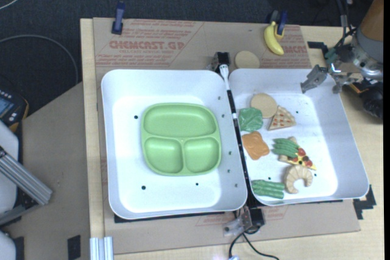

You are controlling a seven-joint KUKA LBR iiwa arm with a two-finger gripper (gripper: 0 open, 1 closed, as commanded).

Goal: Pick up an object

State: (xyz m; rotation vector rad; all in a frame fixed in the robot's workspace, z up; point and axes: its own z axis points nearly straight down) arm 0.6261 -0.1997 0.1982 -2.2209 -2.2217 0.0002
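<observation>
Hovering over the right bin's (341,131) far right corner, the hand (322,78) carries nothing; its 2 fingers (311,82) look spread, tips angled toward the bin. Candidate objects lie below-left of the hand: round tan cookie (264,103), pizza slice (281,119), green leaf (250,119), orange piece (255,145), croissant (298,178), green beans (267,189). Left bin (122,192) holds a green divided tray (181,138), well apart from the hand. Banana (273,39) rests on the tabletop (152,42) beyond the bins.
</observation>
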